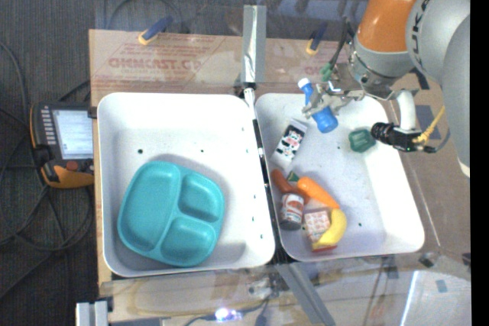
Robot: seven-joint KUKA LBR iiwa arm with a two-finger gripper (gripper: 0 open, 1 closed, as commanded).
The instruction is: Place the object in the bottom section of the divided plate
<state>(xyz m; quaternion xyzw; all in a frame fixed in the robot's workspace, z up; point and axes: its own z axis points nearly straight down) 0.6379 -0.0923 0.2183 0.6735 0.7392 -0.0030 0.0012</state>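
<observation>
Camera view, looking down at a slant on the bench: the arm [416, 8], grey with an orange band, enters from the right and hangs over the upper part of the right bin [397, 225]. The left bin [122, 118] sits beside it, the two touching along a shared rim. In the left bin's lower half lies the teal divided plate [172, 214], flat, with nothing in its three sections. The gripper [327, 91] is low over the right bin's upper left area; whether its jaws are apart or together cannot be told, as the fingertips merge with a blue and white bottle-like object [319, 109] directly beneath them. Contact between the two cannot be confirmed. A black and white box [289, 143] lies just below that object, tilted. A green block [360, 140] rests to the right, apart from the others. A cluster sits at the bin's lower middle: an orange carrot [316, 191], a yellow banana [332, 230], a small can [291, 211] and a printed packet [315, 221], all touching or nearly so.
</observation>
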